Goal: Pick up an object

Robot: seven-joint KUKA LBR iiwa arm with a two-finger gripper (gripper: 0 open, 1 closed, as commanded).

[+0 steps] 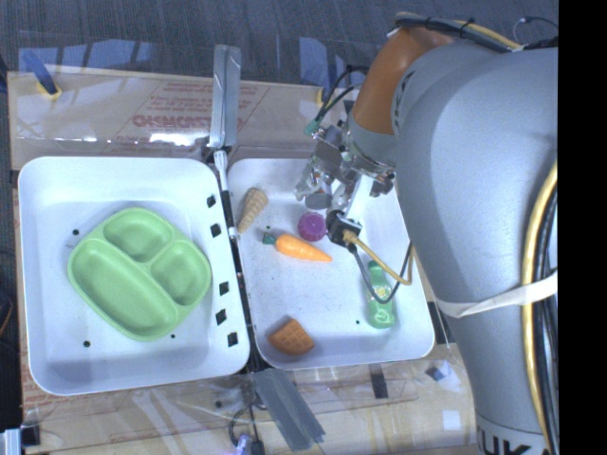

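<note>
The gripper (322, 200) hangs low over the far part of the right bin (285, 301), just above a small purple object (311, 226) that lies near the middle of that bin's far half. How its pincer stands cannot be told from this slant — the wrist hardware crowds the spot, and nothing is plainly seen between its tips. The purple piece seems to rest on the bin floor, so the pick appears not yet done; it looks like the likeliest target, though that is a judgement. Just beside it, toward the near edge, lies a toy carrot (302, 248); a tan cone (250, 207) sits against the bin's left wall, an orange-brown wedge (291, 337) near the near edge, and a green utensil (379, 297) along the right wall. The left bin (47, 349) carries a green divided plate (139, 271), untouched. What remains is the whole grasp: closing on something and lifting it clear.
</note>
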